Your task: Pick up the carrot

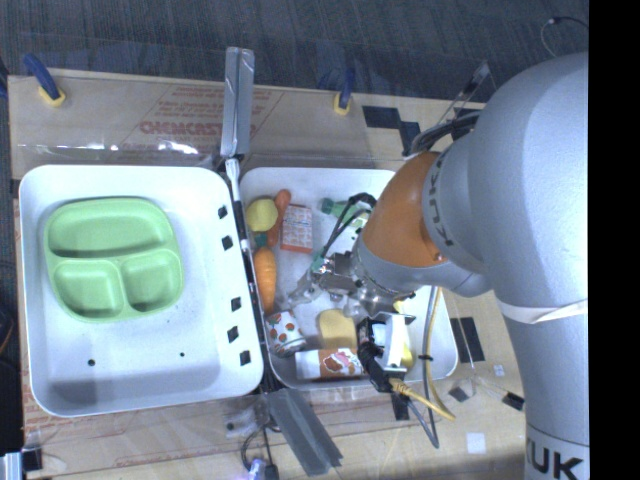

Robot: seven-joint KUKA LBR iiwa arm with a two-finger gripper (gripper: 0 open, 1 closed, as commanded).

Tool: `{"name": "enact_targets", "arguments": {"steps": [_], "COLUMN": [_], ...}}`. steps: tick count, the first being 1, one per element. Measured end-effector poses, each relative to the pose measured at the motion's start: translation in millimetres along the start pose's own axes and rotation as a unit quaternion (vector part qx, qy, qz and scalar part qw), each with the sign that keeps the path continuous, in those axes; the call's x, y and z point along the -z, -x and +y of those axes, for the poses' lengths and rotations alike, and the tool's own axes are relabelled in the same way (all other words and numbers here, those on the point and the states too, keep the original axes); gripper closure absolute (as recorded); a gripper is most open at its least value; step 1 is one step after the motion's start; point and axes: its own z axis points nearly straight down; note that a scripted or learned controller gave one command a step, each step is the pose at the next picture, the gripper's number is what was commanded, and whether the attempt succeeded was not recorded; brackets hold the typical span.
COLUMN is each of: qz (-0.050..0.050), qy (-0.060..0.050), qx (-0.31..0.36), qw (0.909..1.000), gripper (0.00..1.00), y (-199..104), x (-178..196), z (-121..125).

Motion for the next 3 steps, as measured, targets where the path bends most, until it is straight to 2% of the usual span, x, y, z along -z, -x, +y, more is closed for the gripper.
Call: {"name": "enact_targets", "arguments": {"steps": [1,2,3], "qz": [-0.001,0.0,0.0], "qy": [0.001,-0.001,-0.002], "qx": [0.059,0.062,0.0], "qw": [0.9983,0.998,1.0], "gripper": [0.0,1.0,1.0], "y": [-21,-22,-13], "x": [-9,0,15], "z": [59,59,20]}}
